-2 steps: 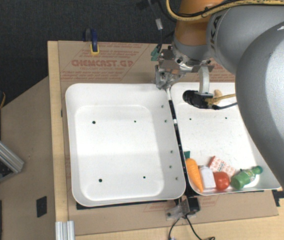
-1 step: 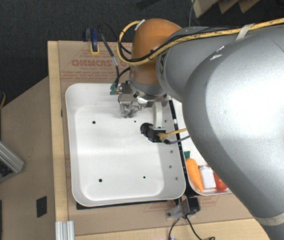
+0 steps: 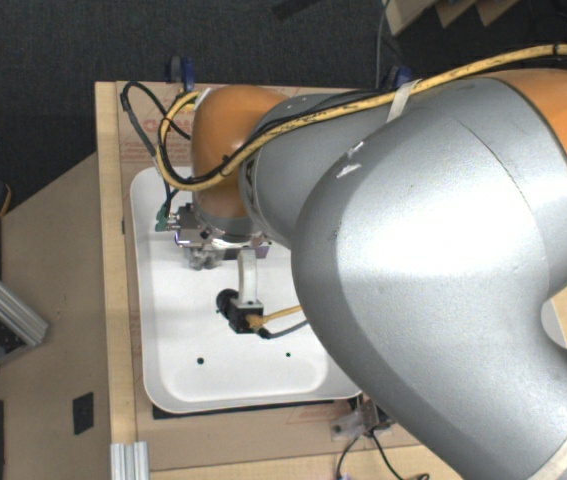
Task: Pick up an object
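While the grey arm hides much of the white bin, whether the gripper is open cannot be told.

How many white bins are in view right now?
1: a white bin at the view's left, under the gripper. The arm covers the right side, so the second bin may be hidden beneath it.
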Controlling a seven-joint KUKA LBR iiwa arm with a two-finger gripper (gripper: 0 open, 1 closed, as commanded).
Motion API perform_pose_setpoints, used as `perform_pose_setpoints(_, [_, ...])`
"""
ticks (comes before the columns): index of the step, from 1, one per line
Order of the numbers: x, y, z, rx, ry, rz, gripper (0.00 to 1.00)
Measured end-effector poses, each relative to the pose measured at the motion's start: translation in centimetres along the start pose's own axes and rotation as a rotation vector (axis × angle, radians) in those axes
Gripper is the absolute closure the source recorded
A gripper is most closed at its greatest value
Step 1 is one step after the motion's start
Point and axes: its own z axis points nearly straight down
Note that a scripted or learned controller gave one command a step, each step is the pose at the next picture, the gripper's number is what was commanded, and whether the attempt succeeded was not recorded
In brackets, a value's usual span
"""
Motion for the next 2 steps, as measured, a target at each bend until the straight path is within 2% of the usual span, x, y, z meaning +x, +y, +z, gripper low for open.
perform_pose_setpoints(1, [-0.5, 0.3, -0.1, -0.003, -0.001, 0.007, 0.00])
perform_pose_setpoints(2, [-0.1, 2.9, -16.0, -0.022, 0.005, 0.006, 0.00])
